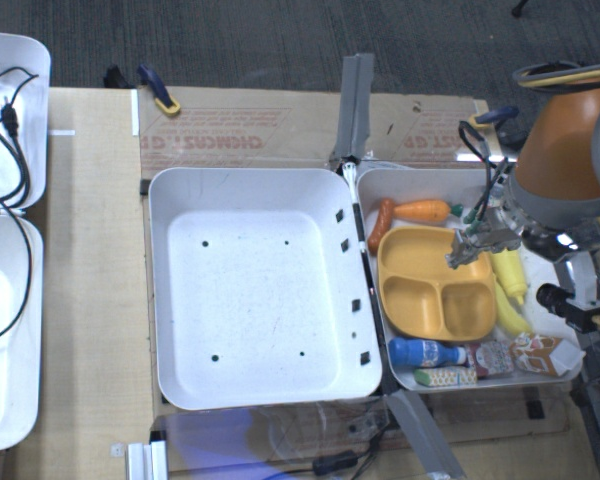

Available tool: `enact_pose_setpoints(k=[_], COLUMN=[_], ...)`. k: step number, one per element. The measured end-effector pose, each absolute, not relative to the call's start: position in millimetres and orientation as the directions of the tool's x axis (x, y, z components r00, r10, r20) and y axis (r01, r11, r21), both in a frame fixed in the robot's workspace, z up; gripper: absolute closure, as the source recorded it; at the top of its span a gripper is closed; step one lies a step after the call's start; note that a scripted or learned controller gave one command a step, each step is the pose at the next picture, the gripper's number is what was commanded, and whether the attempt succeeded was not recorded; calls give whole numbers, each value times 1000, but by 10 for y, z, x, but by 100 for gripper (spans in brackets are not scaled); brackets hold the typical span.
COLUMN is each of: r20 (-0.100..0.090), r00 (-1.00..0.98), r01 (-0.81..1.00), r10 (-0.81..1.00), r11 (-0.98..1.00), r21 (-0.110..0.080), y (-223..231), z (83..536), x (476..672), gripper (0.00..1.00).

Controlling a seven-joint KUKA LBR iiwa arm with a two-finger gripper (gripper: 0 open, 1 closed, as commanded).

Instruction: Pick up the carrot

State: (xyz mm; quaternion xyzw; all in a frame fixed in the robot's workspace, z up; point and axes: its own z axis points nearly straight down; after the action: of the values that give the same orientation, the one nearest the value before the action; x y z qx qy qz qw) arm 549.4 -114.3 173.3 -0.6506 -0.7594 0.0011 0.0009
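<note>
The carrot (420, 210) lies on its side along the far wall of the right bin (580, 366), orange with a green stub at its right end. My gripper (467, 245) hangs over the upper right rim of a yellow divided plate (435, 293), a short way to the right of the carrot and nearer the camera. Nothing shows between its tips. The grey arm with its orange band (565, 153) comes in from the right above the bin.
A reddish sausage-shaped piece (379, 226) leans beside the carrot's left end. A yellow bottle (509, 273) and a banana (511, 315) lie right of the plate. A blue bottle (426, 352) and packets (520, 356) sit along the near wall. The left bin (160, 288) stands alongside.
</note>
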Motion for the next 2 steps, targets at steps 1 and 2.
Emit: enact_pose_setpoints(k=[1,2], r20=[0,-3], r00=[-153,-163], r01=[988,987], r10=[988,987], r11=[153,163], r21=[-3,4], y=[-1143,-1039], z=[1732,936], x=[5493,6050], gripper=[0,0])
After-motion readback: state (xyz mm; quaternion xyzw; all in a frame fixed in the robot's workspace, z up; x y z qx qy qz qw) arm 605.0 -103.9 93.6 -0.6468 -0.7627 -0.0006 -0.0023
